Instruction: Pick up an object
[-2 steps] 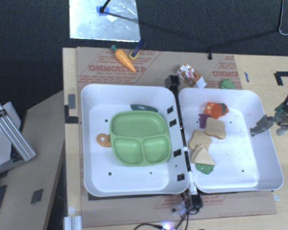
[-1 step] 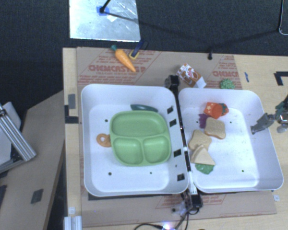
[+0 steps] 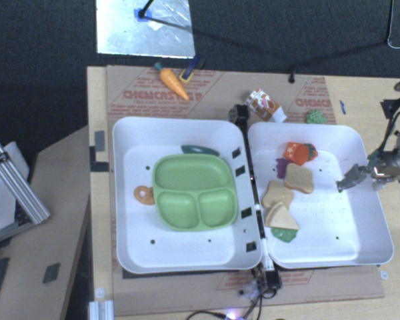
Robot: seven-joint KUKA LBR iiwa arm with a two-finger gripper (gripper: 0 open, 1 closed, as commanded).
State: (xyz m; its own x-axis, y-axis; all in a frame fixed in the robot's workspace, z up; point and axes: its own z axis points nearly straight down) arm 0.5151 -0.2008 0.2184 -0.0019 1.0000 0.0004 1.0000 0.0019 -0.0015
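plate (image 3: 190, 192) in left bin (image 3: 130, 145)

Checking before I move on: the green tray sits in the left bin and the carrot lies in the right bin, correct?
Not quite. The green tray is in the left bin, but the carrot lies outside both bins, on the bench behind the left one, as the camera view shows.

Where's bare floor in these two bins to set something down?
Right bin: bare floor between the bread slices and the gripper, running down along the near wall. Its left side by the divider is crowded with toy food. Left bin: the green tray takes the middle; free strips lie left of it around the pretzel and along the near wall.
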